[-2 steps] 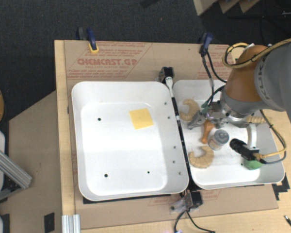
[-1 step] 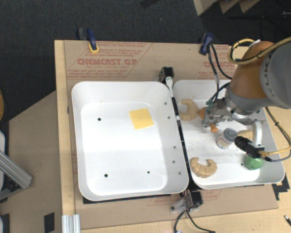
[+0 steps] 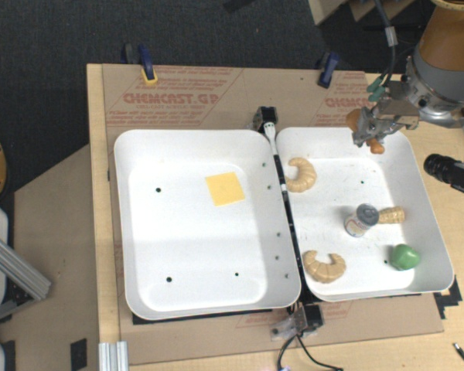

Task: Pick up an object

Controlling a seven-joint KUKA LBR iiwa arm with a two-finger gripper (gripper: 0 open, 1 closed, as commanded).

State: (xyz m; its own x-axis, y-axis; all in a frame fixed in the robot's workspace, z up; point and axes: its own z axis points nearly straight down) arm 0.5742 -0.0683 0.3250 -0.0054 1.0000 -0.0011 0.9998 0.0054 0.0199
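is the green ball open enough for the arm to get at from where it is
Probably yes. The green ball sits alone near the right bin's front corner, apart from the croissant and bottle; the pincer hangs over the far edge. The bin wall beside it may crowd one side.

Arm (image 3: 448, 41): orange band above a grey wrist section.
Wrist: silver-grey housing with a small teal fitting at its side.
Cable: black, running up from the wrist.
Gripper (image 3: 369, 134): dark metal, orange-tipped.
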